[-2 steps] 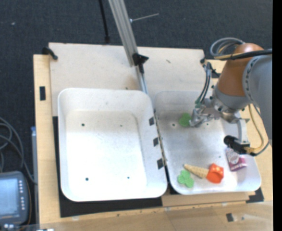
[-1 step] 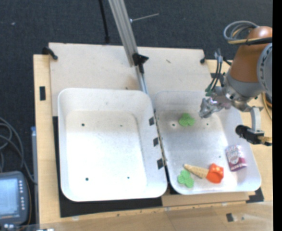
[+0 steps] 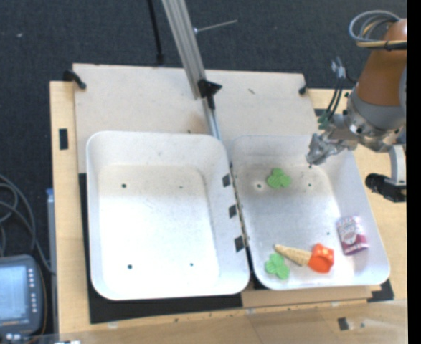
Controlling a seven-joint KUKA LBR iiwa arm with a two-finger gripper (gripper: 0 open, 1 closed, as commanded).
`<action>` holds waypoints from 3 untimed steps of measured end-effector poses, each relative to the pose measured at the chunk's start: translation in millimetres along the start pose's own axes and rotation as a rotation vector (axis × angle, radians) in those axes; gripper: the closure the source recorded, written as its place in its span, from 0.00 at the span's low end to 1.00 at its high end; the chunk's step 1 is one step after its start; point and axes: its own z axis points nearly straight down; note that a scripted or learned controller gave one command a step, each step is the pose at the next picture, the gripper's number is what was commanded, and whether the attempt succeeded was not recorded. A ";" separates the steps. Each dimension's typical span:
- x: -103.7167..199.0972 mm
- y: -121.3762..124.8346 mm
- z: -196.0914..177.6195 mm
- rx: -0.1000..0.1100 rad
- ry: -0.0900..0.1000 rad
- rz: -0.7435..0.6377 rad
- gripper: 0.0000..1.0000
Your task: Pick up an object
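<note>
Wooden bench (image 3: 65, 192) on dark carpet, two white bins side by side. Left bin (image 3: 95, 192): nothing to note. Right bin (image 3: 339, 185): green clover (image 3: 278, 179) mid-floor; second green piece (image 3: 276, 266), cone (image 3: 291, 254), orange block (image 3: 322, 258), pink packet (image 3: 351, 234) near the front. Gripper (image 3: 316, 154) above the far right corner, apparently pressed together, holding nothing. Risk: a descent here meets the wall.

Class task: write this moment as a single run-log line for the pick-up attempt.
hand: over right bin's far right corner, holding nothing seen | nearest: green piece | near edge: second green piece, cone, orange block, pink packet
</note>
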 end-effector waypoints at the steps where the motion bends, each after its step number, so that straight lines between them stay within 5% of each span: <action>1: 47.4 -16.7 7.0 0.006 0.001 -0.006 1.00; 3: 138.4 -39.8 12.9 0.007 0.003 -0.007 1.00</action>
